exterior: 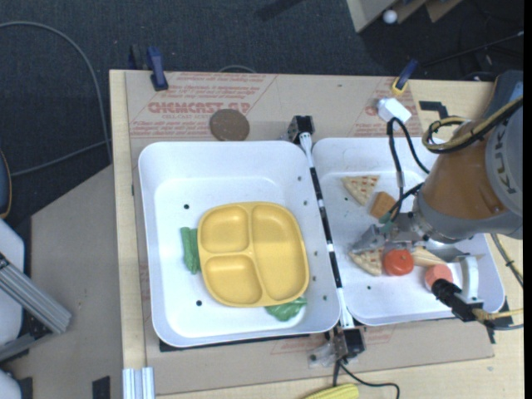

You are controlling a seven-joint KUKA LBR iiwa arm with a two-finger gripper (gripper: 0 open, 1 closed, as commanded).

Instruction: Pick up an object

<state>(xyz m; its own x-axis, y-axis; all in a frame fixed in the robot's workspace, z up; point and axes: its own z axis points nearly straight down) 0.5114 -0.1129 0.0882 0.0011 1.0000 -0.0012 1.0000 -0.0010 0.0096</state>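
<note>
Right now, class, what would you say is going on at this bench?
A grey and orange arm reaches into the right bin, its pincer low among toy food: a red tomato, two waffle wedges, a tan block. Whether it has hold of anything cannot be told. The left bin holds a yellow tray lying over green pieces.

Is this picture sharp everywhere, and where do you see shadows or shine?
In the camera view, the yellow plate is crisp and shows soft shine on its dividers. The white bins look bright and evenly lit. The arm throws a soft shadow beside the end effector, which looks slightly smeared. The small food pieces are soft in detail.
</note>
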